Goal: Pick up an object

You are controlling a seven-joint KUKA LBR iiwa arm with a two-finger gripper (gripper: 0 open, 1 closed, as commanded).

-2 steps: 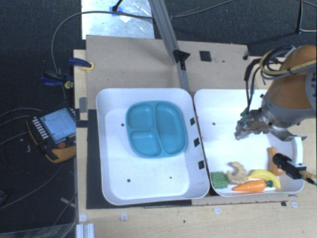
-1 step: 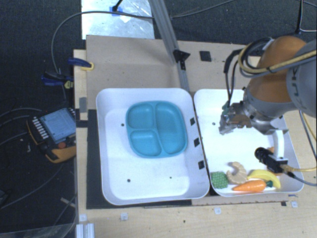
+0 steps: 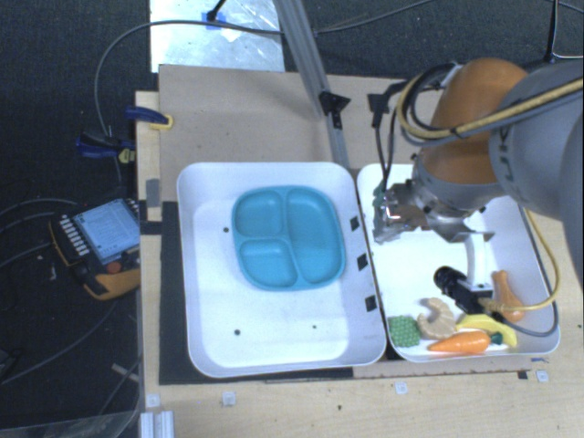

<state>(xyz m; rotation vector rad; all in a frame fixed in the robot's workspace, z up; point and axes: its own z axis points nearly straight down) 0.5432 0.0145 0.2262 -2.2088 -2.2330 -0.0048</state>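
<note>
- Carrot (image 3: pixel 459 342) lies at the right bin's (image 3: pixel 398 245) near edge, long axis along that edge, tip toward the bin's left corner
- Banana (image 3: pixel 488 327), broccoli (image 3: pixel 403 328) and other toys crowd it, so a grab could catch a neighbour
- Gripper (image 3: pixel 391 215) hangs near the bin's left wall; finger spread I cannot tell

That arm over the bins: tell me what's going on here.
The grey arm reaches in from the right and hangs over the upper part of the right bin. Its gripper sits near that bin's left wall, with nothing visibly held. The toy food, including a carrot, a banana and a green piece, lies bunched at the bin's near edge, apart from the gripper. The left bin holds a blue divided plate. No pick has happened yet.
</note>
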